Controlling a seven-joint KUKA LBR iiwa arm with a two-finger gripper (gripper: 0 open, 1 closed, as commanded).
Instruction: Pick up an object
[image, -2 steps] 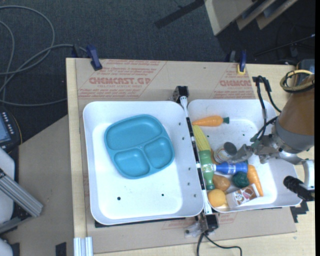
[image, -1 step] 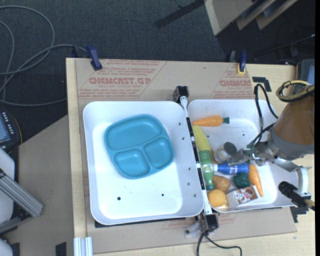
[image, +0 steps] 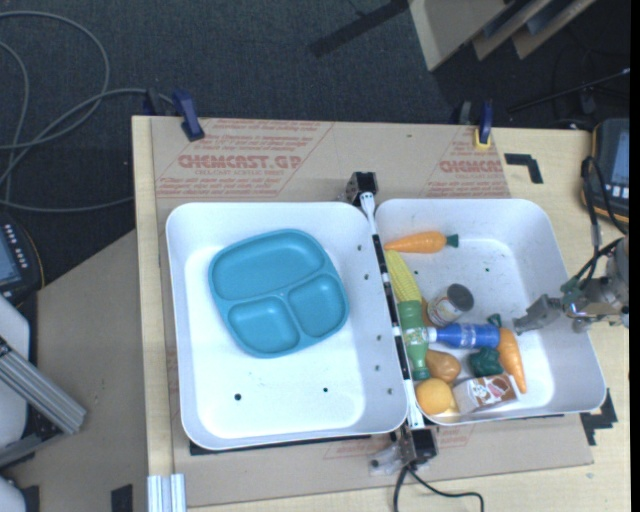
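Right white bin (image: 530, 232): toy foods heaped at its lower left, namely an orange carrot (image: 416, 241) with green top near the upper wall, a yellow corn cob (image: 403, 276) along the divider, a blue bottle (image: 462, 336), a second carrot (image: 512, 360), a yellow-orange fruit (image: 435, 397) and a small red-and-white carton (image: 490, 392). Left white bin (image: 200, 400): one blue three-compartment plate (image: 278, 291). End effector (image: 545, 312) over the right bin's right side, nothing between its fingers; whether they are spread or closed cannot be told.
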